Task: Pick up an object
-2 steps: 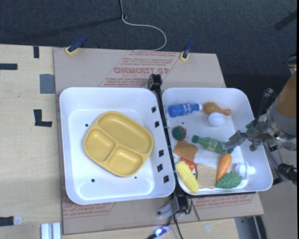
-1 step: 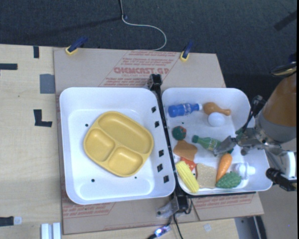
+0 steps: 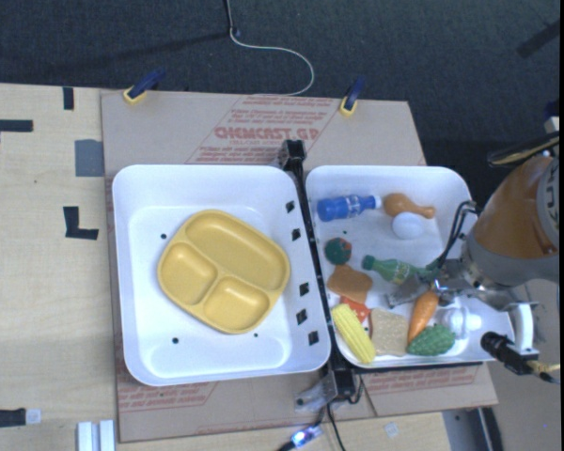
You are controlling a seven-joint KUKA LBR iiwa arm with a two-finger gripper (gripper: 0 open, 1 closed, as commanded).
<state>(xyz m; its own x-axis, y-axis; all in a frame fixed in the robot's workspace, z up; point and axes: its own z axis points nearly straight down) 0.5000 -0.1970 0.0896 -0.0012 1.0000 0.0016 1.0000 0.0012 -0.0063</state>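
The gripper (image 3: 430,287) sits low over the right side of the right bin (image 3: 395,174), its dark body just above the carrot (image 3: 421,316) and beside the green bottle (image 3: 391,270); whether the fingers are open or closed cannot be told, and nothing is seen held between them; the arm (image 3: 517,219) enters from the right, its orange band bulging over the bin's rim and its grey wrist bent down towards the toys; around the gripper lie small plastic play foods: a tapering orange carrot, a bumpy green broccoli (image 3: 430,341), a pale square of bread (image 3: 388,332), a ridged yellow corn cob (image 3: 352,334), a brown toast-like piece (image 3: 349,281), a blue bottle (image 3: 345,207), a chicken drumstick (image 3: 409,204) and a white egg (image 3: 409,225); the left bin (image 3: 141,195) holds a smooth yellow divided plate (image 3: 223,271) with three compartments; both shallow white bins rest on a sheet of brown cardboard (image 3: 263,125) on the table (image 3: 38,252).
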